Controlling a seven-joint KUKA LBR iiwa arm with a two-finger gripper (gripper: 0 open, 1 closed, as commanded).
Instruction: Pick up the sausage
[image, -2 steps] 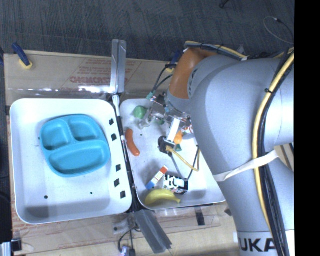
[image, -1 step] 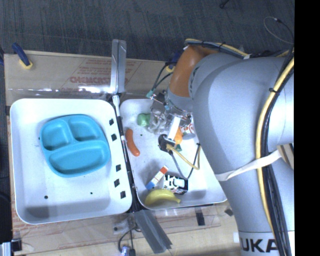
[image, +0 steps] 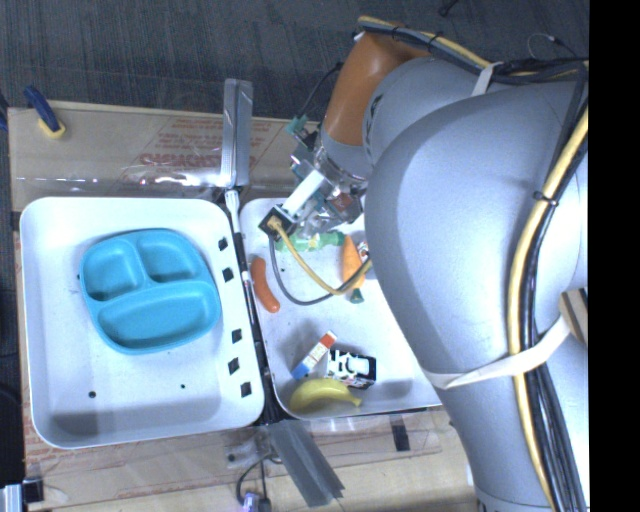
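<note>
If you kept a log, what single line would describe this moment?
gripper: over right bin, far end | sausage: lying by bin's left wall, apart from gripper | pick: not yet done

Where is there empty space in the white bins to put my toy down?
The left bin has the most room: a wide bare strip below the blue plate. The right bin is crowded, with the sausage, carrot, banana, small packets and the gripper inside. There is only a small patch between the sausage and banana.
</note>
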